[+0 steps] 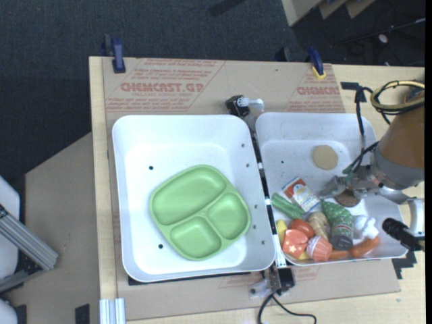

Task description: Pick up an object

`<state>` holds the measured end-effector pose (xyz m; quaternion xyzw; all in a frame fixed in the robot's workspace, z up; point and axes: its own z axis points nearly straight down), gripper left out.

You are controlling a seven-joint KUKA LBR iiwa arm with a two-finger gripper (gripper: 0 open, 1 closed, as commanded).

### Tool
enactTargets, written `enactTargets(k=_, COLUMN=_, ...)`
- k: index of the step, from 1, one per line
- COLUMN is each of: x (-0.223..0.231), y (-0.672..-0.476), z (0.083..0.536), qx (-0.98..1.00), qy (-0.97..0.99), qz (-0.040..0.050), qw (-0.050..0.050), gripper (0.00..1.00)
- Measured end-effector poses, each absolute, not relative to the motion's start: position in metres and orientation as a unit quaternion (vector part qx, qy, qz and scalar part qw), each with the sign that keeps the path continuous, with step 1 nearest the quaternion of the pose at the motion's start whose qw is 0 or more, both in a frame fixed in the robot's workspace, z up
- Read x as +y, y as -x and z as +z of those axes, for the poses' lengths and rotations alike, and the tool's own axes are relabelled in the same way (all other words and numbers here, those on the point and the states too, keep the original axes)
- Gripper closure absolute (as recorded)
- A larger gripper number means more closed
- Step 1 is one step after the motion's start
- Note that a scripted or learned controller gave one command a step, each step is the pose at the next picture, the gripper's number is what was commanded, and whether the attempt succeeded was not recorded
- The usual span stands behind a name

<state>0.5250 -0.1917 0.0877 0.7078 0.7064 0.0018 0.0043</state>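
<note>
My gripper hangs low over the right bin, at the top edge of a heap of toy food. A small brown round piece lies right beneath it. Just below that sit a dark green bumpy toy and a dark bottle-like piece. To the gripper's left lies a red and white packet over a green strip. A tan round disc rests alone toward the back of the bin.
The left bin holds a light green divided plate. Red and orange toys crowd the right bin's front corner, with a white piece and an orange stick beside them. The arm covers the bin's right side.
</note>
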Motion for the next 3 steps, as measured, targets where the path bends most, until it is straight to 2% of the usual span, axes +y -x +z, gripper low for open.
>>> enactTargets(k=1, x=-0.154, y=-0.482, z=0.089, qx=0.707, qy=-0.707, qz=0.0025, qw=0.008, gripper=0.0)
enactTargets(k=2, x=-0.156, y=-0.486, z=0.101, qx=0.706, qy=-0.708, qz=0.0041, qw=0.014, gripper=1.0)
enactTargets(k=3, x=-0.071, y=-0.553, z=0.19, qx=0.711, qy=-0.704, qz=0.0039, qw=0.004, gripper=1.0)
